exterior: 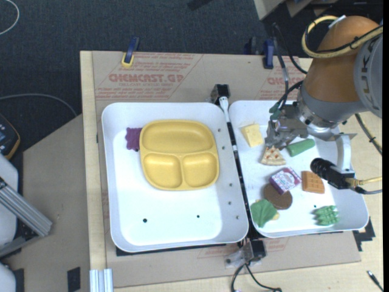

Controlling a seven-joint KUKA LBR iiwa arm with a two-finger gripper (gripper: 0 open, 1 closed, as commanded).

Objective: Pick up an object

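My gripper [278, 136] hangs low over the upper middle of the right bin [358, 207], under the grey and orange arm. Right below it lies a pizza slice toy [273, 157], seemingly touching the gripper's tip. A green cylinder [301, 146] lies just to its right and a yellow cheese block [251, 134] just to its left. The wrist hides the gripper's own tips. Nothing is visibly lifted off the bin floor.
Lower in the right bin lie a purple packet [284, 179], an orange waffle piece [313, 182], a brown cookie [278, 197], a green leaf [262, 212] and a green bumpy toy [326, 215]. The left bin [121, 212] holds a yellow divided plate [179, 152] and a purple toy [132, 138].
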